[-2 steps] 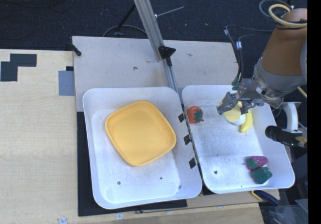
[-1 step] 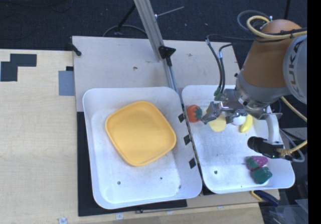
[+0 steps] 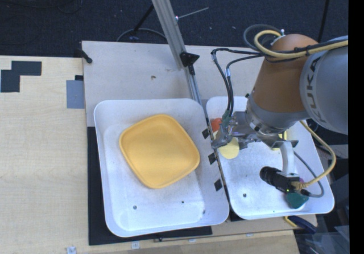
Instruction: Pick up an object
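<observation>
The hand (image 3: 226, 140) is seen low over the left side of the right bin (image 3: 267, 204) on the counter (image 3: 125, 73); whether it is clenched or released cannot be told. A pale yellow lump (image 3: 230, 151) is found just beside it, and a small orange thing (image 3: 215, 125) slightly farther back. A yellow plate (image 3: 159, 150) is laid in the left bin (image 3: 142, 218).

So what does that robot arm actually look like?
A thick, rounded grey arm with dark lettering on its shell, then a broad orange band above the wrist. A yellow cable loops over the band, thin black cables run down its side, and it ends in a small metal gripper.
</observation>
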`<state>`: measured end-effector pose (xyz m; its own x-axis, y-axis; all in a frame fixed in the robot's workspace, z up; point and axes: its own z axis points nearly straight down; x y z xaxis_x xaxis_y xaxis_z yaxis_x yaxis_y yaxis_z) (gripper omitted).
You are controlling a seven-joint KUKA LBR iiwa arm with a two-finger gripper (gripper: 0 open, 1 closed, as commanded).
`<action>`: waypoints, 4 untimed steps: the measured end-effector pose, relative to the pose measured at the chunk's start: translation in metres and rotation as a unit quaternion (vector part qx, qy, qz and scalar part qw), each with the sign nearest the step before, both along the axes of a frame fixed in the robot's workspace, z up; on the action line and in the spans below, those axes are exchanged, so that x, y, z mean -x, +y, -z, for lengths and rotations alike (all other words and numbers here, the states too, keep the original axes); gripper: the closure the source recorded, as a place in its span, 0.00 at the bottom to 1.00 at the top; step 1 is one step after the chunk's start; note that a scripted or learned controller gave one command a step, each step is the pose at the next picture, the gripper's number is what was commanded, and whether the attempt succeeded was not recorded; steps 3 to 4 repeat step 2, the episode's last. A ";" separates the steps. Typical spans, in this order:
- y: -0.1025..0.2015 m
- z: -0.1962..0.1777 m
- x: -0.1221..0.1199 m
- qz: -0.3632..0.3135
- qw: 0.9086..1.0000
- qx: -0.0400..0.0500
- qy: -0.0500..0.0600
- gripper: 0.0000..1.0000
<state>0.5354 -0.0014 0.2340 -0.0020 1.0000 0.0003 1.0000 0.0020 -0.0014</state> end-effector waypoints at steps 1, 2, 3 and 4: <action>0.045 -0.006 0.017 0.000 1.000 0.000 -0.001 1.00; 0.089 0.006 0.024 0.000 1.000 0.000 0.000 1.00; 0.089 0.006 0.024 0.000 1.000 0.000 0.000 1.00; 0.089 0.006 0.024 0.000 1.000 0.000 0.000 1.00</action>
